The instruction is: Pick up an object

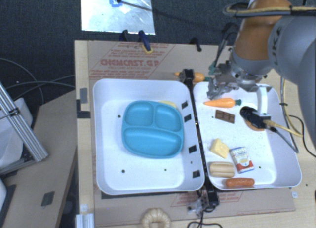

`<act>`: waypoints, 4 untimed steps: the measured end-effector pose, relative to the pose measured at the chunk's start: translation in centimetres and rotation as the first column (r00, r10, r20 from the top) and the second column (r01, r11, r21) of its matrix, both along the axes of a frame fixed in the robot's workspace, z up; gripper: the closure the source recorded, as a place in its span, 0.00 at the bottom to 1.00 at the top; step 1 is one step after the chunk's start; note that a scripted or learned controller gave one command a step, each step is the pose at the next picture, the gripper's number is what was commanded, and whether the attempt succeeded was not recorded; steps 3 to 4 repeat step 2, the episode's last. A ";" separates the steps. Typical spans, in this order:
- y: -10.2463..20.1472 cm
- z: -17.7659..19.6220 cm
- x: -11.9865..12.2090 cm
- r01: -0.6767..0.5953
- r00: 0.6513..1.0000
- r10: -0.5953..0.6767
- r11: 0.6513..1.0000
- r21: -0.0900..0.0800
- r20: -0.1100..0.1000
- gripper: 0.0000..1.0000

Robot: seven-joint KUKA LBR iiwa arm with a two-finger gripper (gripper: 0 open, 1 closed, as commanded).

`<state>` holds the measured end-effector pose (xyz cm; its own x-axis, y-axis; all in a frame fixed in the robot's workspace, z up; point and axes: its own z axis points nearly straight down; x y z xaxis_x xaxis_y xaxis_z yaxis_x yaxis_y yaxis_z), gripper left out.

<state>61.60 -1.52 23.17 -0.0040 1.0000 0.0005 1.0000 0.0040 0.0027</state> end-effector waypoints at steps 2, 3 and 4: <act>-0.3 -1.6 0.1 0.003 1.000 -0.003 1.000 -0.002 -0.001 1.00; -0.3 -1.6 0.1 0.003 1.000 -0.003 1.000 -0.002 -0.001 1.00; -0.3 -1.6 0.1 0.003 1.000 -0.003 1.000 -0.002 -0.001 1.00</act>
